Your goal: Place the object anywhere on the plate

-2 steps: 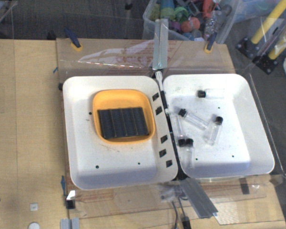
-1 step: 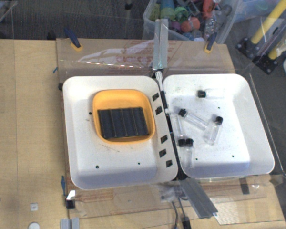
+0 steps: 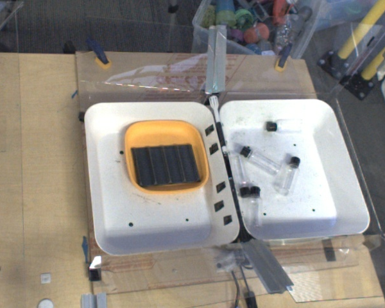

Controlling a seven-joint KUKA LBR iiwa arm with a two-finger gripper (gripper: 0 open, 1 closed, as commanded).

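Observation:
An orange plate [image 3: 132, 138] with rounded corners lies in the left white bin [image 3: 115, 226], toward its back. A black ribbed rectangular block [image 3: 165, 165] rests flat on the plate, covering most of its front half. In the right white bin [image 3: 327, 204] lie several small clear vials with black caps: one [image 3: 259, 161] near the middle, one [image 3: 287, 174] to its right, one [image 3: 250, 192] close to the divider. A lone black cap [image 3: 271, 126] sits farther back.
Small black tabs [image 3: 218, 186] run along the ridge between the bins. A clear tub of coloured toys [image 3: 256, 11] stands behind the bins. A metal bracket [image 3: 215, 59] rises at the back centre, and another bracket [image 3: 266, 268] sits at the front.

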